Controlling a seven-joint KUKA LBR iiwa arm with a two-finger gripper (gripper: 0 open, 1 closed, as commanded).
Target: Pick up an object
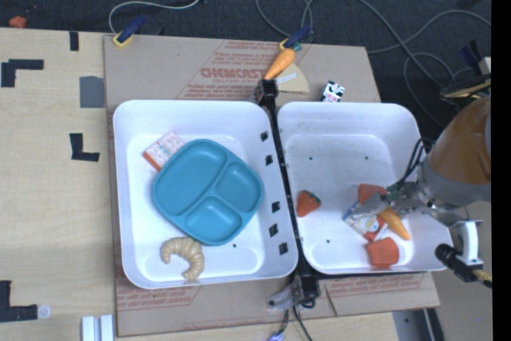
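Left bin (128, 172) holds a blue divided plate (207, 190), a croissant (183, 255) near its front edge, and a small red-and-white packet (162, 149) tucked partly under the plate's back rim. Right bin (351, 114) holds a strawberry (307, 202) near the divider, with a carrot (394, 224), a red block (383, 251) and other orange-red pieces clustered at the front right. The gripper (369, 212) is down in that cluster, with the arm (463, 164) entering from the right.

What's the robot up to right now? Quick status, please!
Hand down in right bin, among small orange and red toys. Grip unclear. Strawberry sits apart. Left bin holds blue plate, croissant.
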